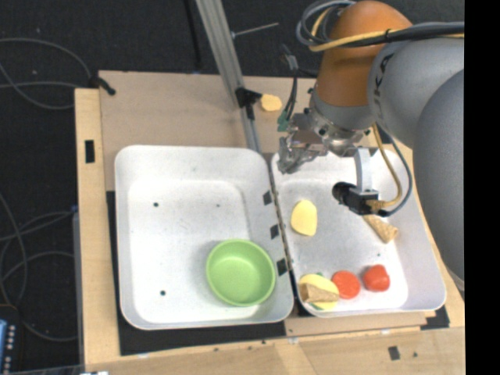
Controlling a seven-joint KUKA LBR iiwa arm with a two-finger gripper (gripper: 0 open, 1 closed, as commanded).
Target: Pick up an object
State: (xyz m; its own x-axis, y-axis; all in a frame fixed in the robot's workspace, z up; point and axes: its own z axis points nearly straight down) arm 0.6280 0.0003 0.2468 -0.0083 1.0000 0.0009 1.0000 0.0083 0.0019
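Starting at the left, we saw the left bin on the desk, holding a green bowl toward its near right corner. Just past the divide, the right bin carried the candidates for picking: a pale yellow piece near its left wall, a yellow and tan piece at the near left corner, then two small red-orange pieces side by side along the near edge, and a tan wedge further right. A small yellow item lay on the desk beyond the bins. The end effector hung over the far left corner of the right bin; we could not tell how it was set. We judged the task barely begun: every object lay in place, nothing was lifted, and the descent and grasp remained.
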